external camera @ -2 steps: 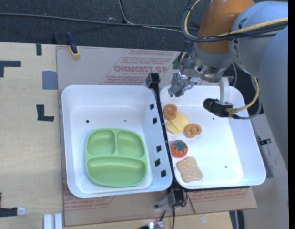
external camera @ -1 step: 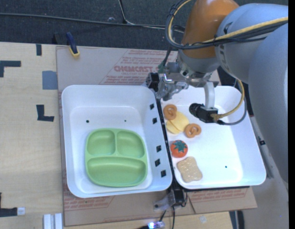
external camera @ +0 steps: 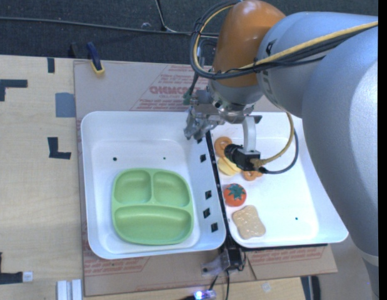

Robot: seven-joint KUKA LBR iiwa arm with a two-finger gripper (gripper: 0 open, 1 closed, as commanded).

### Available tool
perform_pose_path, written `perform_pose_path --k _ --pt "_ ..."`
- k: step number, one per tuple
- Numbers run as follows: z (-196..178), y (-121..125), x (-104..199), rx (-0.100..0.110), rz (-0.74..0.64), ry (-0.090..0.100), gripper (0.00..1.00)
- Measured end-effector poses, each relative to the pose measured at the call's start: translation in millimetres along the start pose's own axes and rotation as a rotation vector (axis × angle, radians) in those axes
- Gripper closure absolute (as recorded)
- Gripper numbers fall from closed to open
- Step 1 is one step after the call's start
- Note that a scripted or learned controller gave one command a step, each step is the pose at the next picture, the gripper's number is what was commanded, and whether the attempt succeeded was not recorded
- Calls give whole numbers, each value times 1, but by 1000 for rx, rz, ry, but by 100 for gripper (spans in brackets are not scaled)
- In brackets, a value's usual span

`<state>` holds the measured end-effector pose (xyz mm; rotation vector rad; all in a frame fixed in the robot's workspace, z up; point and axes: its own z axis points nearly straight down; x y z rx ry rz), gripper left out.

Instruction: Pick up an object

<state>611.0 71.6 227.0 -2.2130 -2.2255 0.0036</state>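
Grey arm w/ orange band comes in from the right; its jaws sit low at the far end of the divider where the two shallow white bins meet. Can't tell how far apart the jaws stand or whether anything is in them; wrist hardware hides that.

Nearest candidates lie to the right & toward the camera from the jaws, in the right white plastic bin: an orange ring-shaped toy just beside the divider, a yellow banana-like toy touching it, then a round red-orange tomato toy w/ green top, then a flat tan toast-shaped toy nearest the front rim. They run in a loose line parallel to the divider; banana's long axis roughly follows it too.

All look smooth, hard moulded plastic, prob. slippery; tomato round, toast flat & low.

Left white bin holds a pale green three-compartment plastic tray, well apart from the jaws, wide and flat, poor pick.
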Motion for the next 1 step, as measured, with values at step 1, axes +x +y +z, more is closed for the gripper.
perform_pose_path --k 1 --pt "-1 1 -3 -2 3 -1 0"
